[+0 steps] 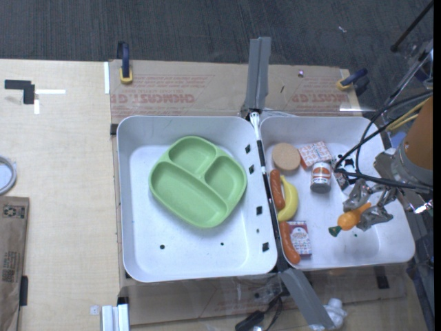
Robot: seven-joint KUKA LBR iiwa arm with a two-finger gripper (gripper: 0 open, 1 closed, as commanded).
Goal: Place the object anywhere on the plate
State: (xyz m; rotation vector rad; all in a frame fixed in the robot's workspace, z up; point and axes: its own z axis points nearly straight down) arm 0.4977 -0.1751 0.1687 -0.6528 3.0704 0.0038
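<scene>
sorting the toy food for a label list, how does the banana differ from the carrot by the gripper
The banana is yellow; the carrot is orange with a green tip. The banana is the longer one, curved, running up and down the view; the carrot looks short and stubby, lying slantwise. The banana lies at the right bin's left wall beside a sausage; the carrot sits at the gripper. Both lie in the right bin, not on the plate.

The bench [62,185] carries two white bins side by side. The right bin [386,254] sits under the gripper [365,209]; the left bin [138,254] touches it on the side away from the arm. Farther that way, a tape roll [5,176] and brown packet [12,250] lie on bare wood.
</scene>
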